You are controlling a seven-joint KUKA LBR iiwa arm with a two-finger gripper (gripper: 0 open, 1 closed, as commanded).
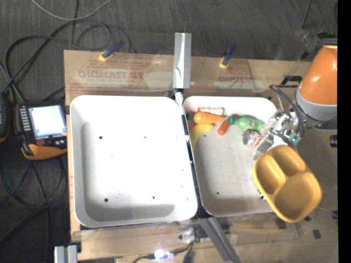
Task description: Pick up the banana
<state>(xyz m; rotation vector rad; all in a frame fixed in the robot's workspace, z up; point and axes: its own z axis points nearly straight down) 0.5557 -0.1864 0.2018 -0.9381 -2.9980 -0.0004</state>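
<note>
The banana (201, 130) is a yellow shape at the back left of the right bin (230, 174), against the wall between the bins. An orange carrot (209, 117) lies partly across its top. My gripper (262, 138) hangs low over the right side of the same bin, about a hand's width to the right of the banana and apart from it. Its metal parts blur together. Nothing shows clearly between them.
A small orange-red piece (223, 126) and a green bottle (250, 124) lie between the banana and the gripper. A yellow two-part dish (287, 183) overhangs the right bin's front right corner. The left bin (131, 158) stands beside it. A handheld screen (43, 121) sits off the bench at left.
</note>
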